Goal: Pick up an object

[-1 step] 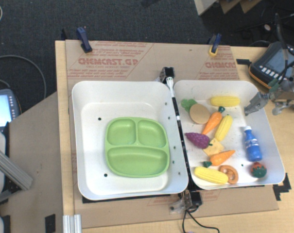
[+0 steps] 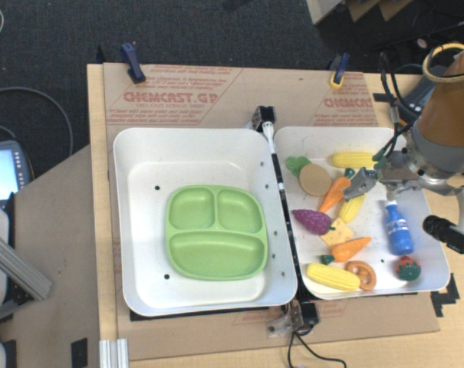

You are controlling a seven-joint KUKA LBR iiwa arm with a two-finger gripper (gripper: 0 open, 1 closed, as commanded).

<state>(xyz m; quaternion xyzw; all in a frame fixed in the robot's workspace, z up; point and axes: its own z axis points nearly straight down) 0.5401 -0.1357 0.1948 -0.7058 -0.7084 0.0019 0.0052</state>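
Note:
My gripper (image 2: pixel 361 182) hangs low over the middle of the right bin (image 2: pixel 439 261), reaching in from the right under the grey wrist. It is just above the top end of an orange carrot (image 2: pixel 334 193) and a small yellow corn cob (image 2: pixel 352 208). Close by lie a larger corn cob (image 2: pixel 353 159), a tan round cookie (image 2: pixel 314 179), a green piece (image 2: pixel 297 163) and a purple eggplant (image 2: pixel 313 221). I see nothing lifted off the bin floor.
The right bin also holds a blue bottle (image 2: pixel 399 229), a cheese wedge (image 2: pixel 339 234), a second carrot (image 2: pixel 351 246), a corn cob (image 2: pixel 333 277), a brown pretzel (image 2: pixel 361 273) and a red tomato (image 2: pixel 407 267). In the left bin (image 2: pixel 132 205) lies a green divided plate (image 2: pixel 216 232).

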